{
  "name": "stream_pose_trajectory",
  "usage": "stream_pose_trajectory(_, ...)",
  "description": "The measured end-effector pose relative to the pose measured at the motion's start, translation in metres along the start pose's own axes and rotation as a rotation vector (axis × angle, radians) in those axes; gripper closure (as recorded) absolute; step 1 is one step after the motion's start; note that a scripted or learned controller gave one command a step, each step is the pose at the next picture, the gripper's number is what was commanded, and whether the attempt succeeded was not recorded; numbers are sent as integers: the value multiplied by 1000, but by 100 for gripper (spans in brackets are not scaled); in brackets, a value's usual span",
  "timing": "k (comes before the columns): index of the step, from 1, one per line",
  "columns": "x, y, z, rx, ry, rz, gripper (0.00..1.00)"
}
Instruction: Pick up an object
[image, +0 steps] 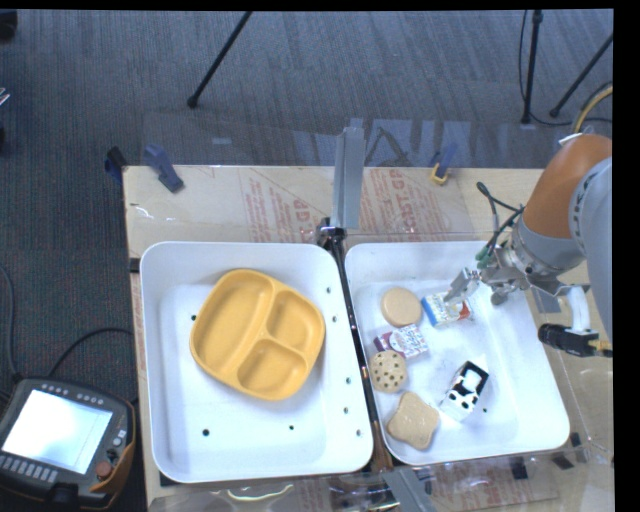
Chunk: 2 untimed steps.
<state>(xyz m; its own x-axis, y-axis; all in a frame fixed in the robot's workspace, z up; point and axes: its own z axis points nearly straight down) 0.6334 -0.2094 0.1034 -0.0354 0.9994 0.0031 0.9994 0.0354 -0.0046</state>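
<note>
Bright, even light is falling from above across the bench (250, 205), and the two white bins (170, 300) are glowing close to overexposed, their inner walls losing detail. Shadows are staying soft and short: a faint one is hugging the yellow tray (258, 333), and small ones are sitting under the items in the right bin (530, 400). The clear sheet along the bench's far edge is catching pale glare. A tablet screen (55, 430) at the lower left corner is washing out white. The picture is looking slightly soft and grainy overall, with the dark carpet (60, 90) showing fine noise.
</note>
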Motion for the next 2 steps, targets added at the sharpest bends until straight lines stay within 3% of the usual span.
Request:
stream_pose_trajectory(1, 1, 14, -93, -12, -8, -157, 0)
stream_pose_trajectory(2, 34, 1, -18, 2, -1, 92, 0)
